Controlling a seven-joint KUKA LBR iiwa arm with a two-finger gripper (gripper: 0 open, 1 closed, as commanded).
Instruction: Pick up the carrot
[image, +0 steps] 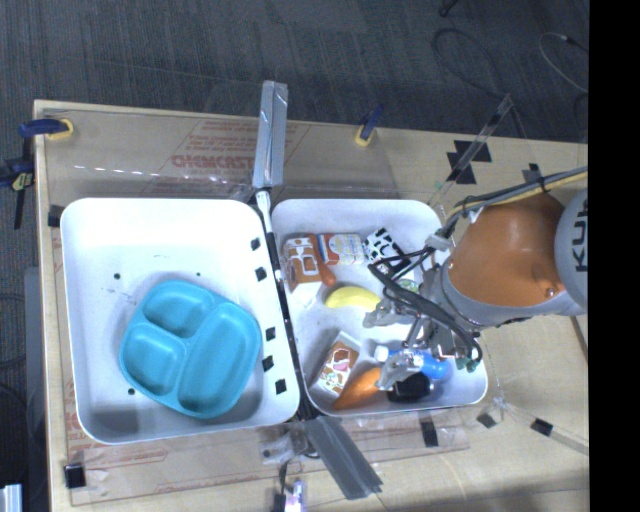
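Inside right bin (300, 215), one carrot (358, 388) beside gripper (398, 376), jaws' state unclear, two cartons, one lemon (352, 298)

arm (505, 262): orange band | grey link | black cables, metal tool (415, 352)

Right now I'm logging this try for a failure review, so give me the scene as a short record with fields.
carrot: right bin, near front wall, lying flat
gripper: low over the right bin's front, beside the carrot's right end; nothing seen held
next to carrot: small carton on its left
also in right bin: lemon, brown carton, blue object
left bin: blue divided plate
arm: reaches in from the right
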